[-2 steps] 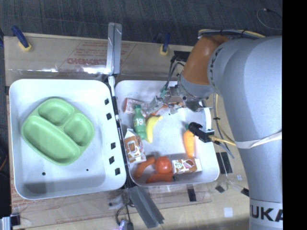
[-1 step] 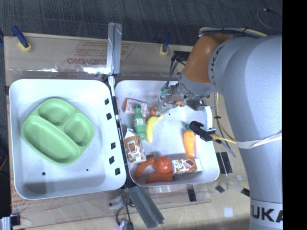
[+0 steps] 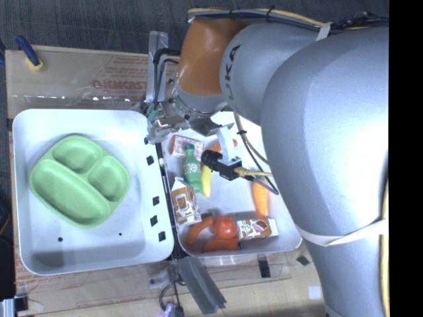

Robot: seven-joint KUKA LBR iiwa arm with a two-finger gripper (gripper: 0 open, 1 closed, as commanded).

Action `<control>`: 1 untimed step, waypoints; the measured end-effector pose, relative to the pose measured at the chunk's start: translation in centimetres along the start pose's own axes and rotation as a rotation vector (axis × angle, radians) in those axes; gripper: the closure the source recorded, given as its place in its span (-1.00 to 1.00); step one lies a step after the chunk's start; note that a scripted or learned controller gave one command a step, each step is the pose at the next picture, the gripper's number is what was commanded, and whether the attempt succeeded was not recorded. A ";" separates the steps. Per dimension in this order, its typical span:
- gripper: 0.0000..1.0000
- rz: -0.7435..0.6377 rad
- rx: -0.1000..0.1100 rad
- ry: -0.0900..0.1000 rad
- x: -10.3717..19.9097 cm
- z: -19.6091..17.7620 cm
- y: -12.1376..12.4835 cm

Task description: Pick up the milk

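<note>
A small brown-and-white milk carton (image 3: 185, 203) lies against the left wall of the right bin (image 3: 291, 240). A second carton with similar print (image 3: 256, 228) lies near that bin's front right corner. My gripper (image 3: 156, 125) hangs over the far left corner of the right bin, just above the divider between the bins. It is well behind the milk carton, with a green bottle (image 3: 192, 164) between them. The bulky grey arm hides the right part of the bin.
A yellow banana (image 3: 206, 180), a red tomato (image 3: 225, 226), an orange carrot (image 3: 261, 200) and a printed packet (image 3: 184, 144) crowd the right bin. A green divided plate (image 3: 79, 179) lies in the left bin (image 3: 39, 121). A black cable plug (image 3: 218, 162) hangs over the bottle.
</note>
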State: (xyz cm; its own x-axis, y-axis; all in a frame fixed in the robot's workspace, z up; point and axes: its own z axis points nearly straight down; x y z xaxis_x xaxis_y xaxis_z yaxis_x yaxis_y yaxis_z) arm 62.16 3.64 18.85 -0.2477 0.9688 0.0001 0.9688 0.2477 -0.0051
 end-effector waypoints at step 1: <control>1.00 0.123 0.003 -0.001 9.9 -2.1 -3.3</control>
State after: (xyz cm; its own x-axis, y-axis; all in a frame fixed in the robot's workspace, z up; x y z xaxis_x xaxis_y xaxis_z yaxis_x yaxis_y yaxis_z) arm 56.49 12.45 20.92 -0.1265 0.9920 -0.0018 0.9919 0.1265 -0.0082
